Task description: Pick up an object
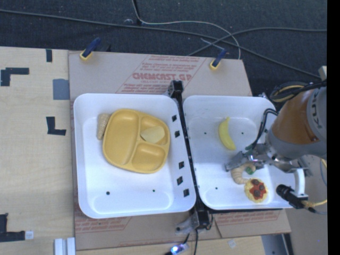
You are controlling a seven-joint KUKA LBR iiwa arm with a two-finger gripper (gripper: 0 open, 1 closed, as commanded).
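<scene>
Arm low over the right bin, beside the small food toys

Counter (32,158) of pale wood carries a brown cardboard sheet (159,73), and on the sheet two shallow white bins stand side by side, touching along a black middle seam. The arm (303,124), grey with an orange band, reaches in from the right and hangs over the right bin (207,110).

The left bin (133,201) holds a yellow divided plate (135,141), lying flat in its upper half. A pale slice (153,134) rests in one compartment of the plate, and a beige textured piece (101,125) lies just beside the plate's left rim, partly under it.

In the right bin a yellow banana (227,134) lies near the middle, well apart from the walls. The jaws are low in the bin at the gripper (239,165), just beside a small tan croissant-like piece (238,175); whether they are spread or pressed together, one cannot tell. A small round pastry with red topping (256,190) lies near the bin's lower right corner, just beside the tan piece.
</scene>
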